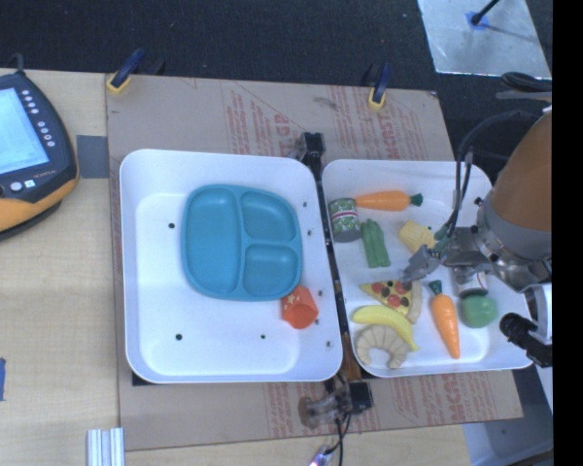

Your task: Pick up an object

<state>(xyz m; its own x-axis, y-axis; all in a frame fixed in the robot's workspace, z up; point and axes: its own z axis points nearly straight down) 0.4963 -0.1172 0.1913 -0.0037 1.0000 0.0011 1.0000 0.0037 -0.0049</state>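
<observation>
1. Crowding is the likely trouble: the toys in the right bin (345, 178) lie close together, so the gripper (420, 263) could nudge the pizza slice (391, 294) or pinch two things at once.
2. Reaching in from the right, the arm (525, 187) hangs low over that bin, between the yellow piece (415, 235) and the pizza slice.
3. Whether its claw is spread or closed, I cannot tell; nothing shows in it.

You've got a teach pendant (19, 158) at far left on the wood bench (49, 309), cardboard sheet (272, 115) under the bins w/ blue-yellow clamps (124, 72) along its back edge.
</observation>
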